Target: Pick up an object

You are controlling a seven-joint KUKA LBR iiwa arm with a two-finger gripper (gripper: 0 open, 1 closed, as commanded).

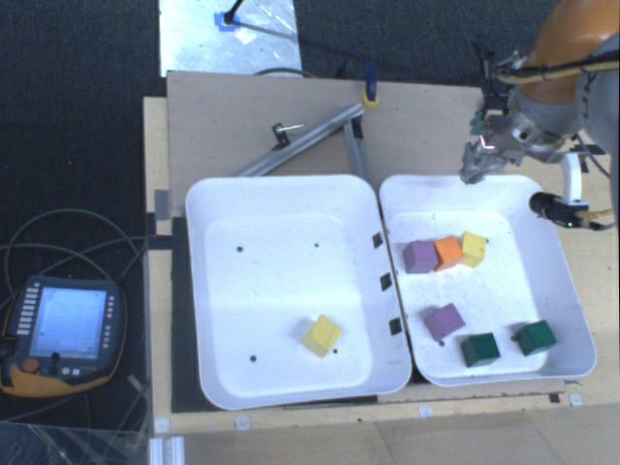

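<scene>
Grey two-finger tool [476, 170] hanging over the far rim of the right-hand shallow white plastic bin [556, 260], nothing visible between its fingers; whether spread or closed, impossible to tell at this angle. Just nearer the camera than the tool, inside that bin, a touching row of three small foam cubes: purple cube [419, 257], then orange cube [448, 252], then pale yellow cube [473, 249], the last almost straight below the tool. Farther still toward the camera from the tool, a second purple foam cube [445, 321], and beyond it two dark green foam cubes [480, 349] [535, 337] side by side near the bin's front rim. Well off to the left of the tool and toward the camera, in the left-hand shallow white plastic bin [223, 211], a lone yellow foam cube [322, 335]. Left of the tool on the tan worktop [426, 124], a slanted grey metal bar [295, 141] behind the left bin. Far to the left, off the worktop, a handheld control pendant with a grey screen and orange edge [61, 333], cables looping around it.
</scene>
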